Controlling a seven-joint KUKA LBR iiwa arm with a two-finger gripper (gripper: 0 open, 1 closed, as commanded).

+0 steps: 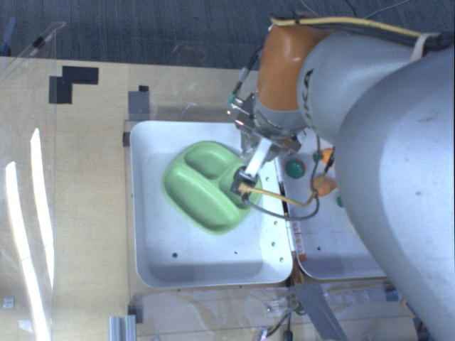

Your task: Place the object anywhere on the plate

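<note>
A light green plate (pixel 202 187) with a divider lies tilted in the left bin (pixel 153 212), toward its right side. My gripper (pixel 272 135) hangs below the orange wrist band, over the plate's far right edge and the seam between the two bins. The wrist hides its tip, and I see nothing held there. A small dark green round object (pixel 294 168) and an orange object (pixel 323 185) lie in the right bin, just right of the gripper.
The grey arm covers most of the right bin (pixel 334 261). A tiny green piece (pixel 340 202) sits by the arm's edge. Black markers (pixel 71 82) lie on the bench at the far left.
</note>
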